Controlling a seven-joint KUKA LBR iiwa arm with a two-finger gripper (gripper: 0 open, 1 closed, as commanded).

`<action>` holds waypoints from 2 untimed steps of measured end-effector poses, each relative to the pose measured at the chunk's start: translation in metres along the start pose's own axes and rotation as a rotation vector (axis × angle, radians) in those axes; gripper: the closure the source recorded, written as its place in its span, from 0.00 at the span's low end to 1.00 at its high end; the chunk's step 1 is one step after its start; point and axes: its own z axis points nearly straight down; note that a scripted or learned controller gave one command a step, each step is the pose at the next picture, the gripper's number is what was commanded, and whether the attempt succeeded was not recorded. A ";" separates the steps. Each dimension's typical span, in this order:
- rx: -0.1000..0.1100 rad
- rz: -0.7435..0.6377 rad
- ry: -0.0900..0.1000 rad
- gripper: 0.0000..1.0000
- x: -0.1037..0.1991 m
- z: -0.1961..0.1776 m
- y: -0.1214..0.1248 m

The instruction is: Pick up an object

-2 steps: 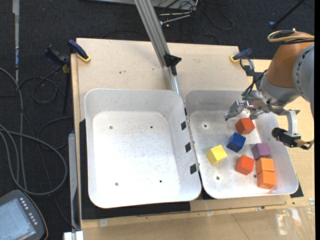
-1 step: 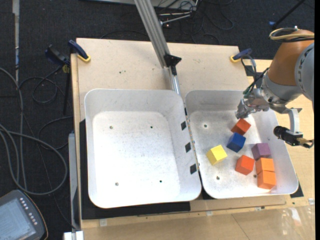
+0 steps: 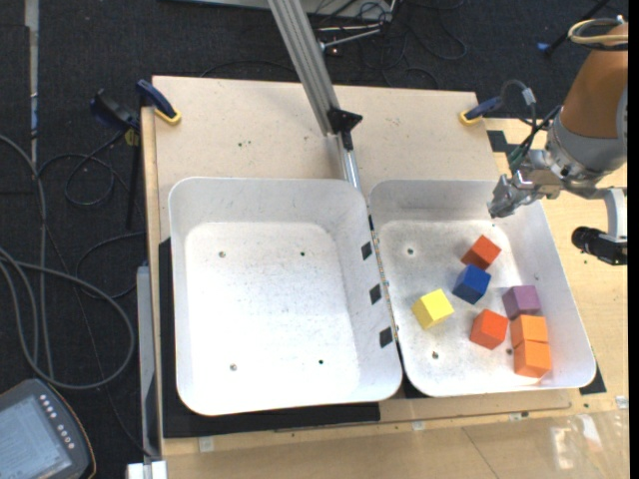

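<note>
Nearest the camera, two orange blocks (image 3: 531, 344) sit stacked against the right bin's (image 3: 429, 377) rim. Above its far corner my gripper (image 3: 502, 203) hangs; whether it is clenched, I cannot tell. Closest lies an orange cube (image 3: 481, 251), probably light, stiff, best pinched on flat sides, though touching a blue cube (image 3: 471, 283).

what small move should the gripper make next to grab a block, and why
Probably ease down and toward the near side, onto the orange-red block. The gripper hovers by the right bin's far wall with nothing between its fingers, and that block lies closest.
</note>
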 end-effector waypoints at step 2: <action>0.009 -0.001 0.003 1.00 0.000 -0.037 0.003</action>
